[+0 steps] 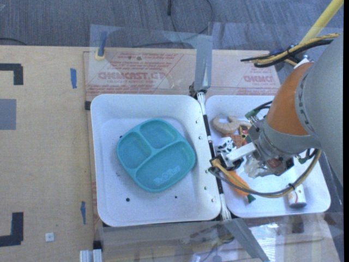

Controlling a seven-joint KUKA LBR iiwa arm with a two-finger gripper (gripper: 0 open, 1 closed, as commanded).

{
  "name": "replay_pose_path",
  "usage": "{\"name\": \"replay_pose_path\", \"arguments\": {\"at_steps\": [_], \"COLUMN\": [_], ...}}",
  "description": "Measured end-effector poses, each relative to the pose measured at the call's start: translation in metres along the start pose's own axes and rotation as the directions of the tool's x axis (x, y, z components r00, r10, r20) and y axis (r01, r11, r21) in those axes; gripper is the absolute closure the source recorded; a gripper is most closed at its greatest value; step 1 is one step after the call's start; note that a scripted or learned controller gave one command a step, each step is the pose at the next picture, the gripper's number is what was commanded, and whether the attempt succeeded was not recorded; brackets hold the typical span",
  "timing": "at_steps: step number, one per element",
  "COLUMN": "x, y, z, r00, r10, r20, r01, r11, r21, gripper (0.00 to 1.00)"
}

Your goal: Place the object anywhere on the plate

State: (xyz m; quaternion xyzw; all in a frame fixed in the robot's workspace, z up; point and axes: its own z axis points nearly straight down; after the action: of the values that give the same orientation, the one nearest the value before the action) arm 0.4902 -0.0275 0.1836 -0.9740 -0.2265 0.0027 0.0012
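Note:
A teal plate (pixel 156 154) with three compartments lies in the left bin (pixel 109 113), with nothing on it. My gripper (pixel 255 165) is low over the middle of the right bin (pixel 319 201), under the grey and orange arm. Just below it lies an orange carrot (pixel 238 183) with a green tip, pointing toward the bin's front. A beige bread-like piece (pixel 224 125) rests at the back left of that bin, and a small black and white thing (pixel 226 144) sits in front of it. The arm hides whatever is directly beneath the gripper.
A small white and brown item (pixel 297 198) lies at the front right of the right bin. The ridge between the two bins (pixel 209 146) separates the gripper from the plate. A clear plastic sheet (pixel 147 70) stands behind the bins.

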Motion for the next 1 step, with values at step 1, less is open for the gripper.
{"name": "replay_pose_path", "arguments": {"at_steps": [1], "x": [0.0247], "y": [-0.0766], "z": [0.0002], "r00": [0.991], "r10": [0.133], "r20": [-0.001], "r01": [-0.133], "r11": [0.991], "r21": [0.000], "gripper": [1.00]}}
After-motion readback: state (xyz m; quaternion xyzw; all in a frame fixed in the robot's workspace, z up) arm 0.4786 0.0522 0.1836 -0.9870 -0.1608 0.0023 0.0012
